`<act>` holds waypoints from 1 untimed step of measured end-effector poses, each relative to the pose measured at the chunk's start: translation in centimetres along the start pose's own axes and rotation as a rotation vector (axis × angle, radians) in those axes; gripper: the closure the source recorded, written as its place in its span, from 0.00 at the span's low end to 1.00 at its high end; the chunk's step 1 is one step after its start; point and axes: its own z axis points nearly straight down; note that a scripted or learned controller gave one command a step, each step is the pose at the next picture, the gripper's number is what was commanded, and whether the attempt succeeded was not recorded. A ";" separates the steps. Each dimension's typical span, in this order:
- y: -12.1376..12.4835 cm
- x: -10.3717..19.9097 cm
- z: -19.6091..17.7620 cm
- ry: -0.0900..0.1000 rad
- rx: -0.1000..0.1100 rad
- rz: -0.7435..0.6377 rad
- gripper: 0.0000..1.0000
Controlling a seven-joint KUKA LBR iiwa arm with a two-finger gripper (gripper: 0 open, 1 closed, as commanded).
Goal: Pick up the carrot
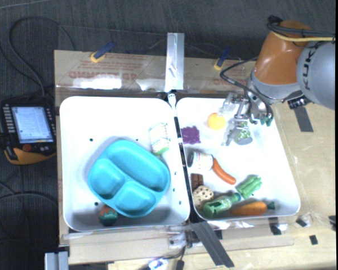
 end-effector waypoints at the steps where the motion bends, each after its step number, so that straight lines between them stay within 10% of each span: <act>1: 3.2 -0.4 5.3 -0.003 0.000 -0.248 0.00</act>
